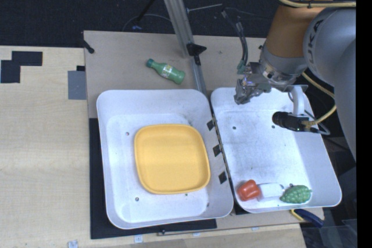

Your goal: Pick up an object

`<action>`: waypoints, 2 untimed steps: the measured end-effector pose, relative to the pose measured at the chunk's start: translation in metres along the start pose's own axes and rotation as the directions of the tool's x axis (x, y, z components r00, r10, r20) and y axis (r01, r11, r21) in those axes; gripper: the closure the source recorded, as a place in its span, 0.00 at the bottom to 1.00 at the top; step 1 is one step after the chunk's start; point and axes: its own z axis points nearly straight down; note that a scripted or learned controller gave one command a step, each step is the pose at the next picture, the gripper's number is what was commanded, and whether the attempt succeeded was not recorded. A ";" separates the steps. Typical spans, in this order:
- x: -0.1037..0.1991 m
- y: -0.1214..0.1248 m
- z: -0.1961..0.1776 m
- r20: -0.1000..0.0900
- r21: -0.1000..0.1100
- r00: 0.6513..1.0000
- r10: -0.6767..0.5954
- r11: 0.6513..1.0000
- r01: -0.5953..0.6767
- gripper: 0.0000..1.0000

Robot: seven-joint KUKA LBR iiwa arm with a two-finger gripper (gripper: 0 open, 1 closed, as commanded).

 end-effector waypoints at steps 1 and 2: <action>0.045 0.005 -0.011 0.000 -0.001 1.000 0.000 1.000 0.000 1.00; 0.098 0.001 -0.004 0.000 0.000 1.000 -0.001 1.000 0.001 1.00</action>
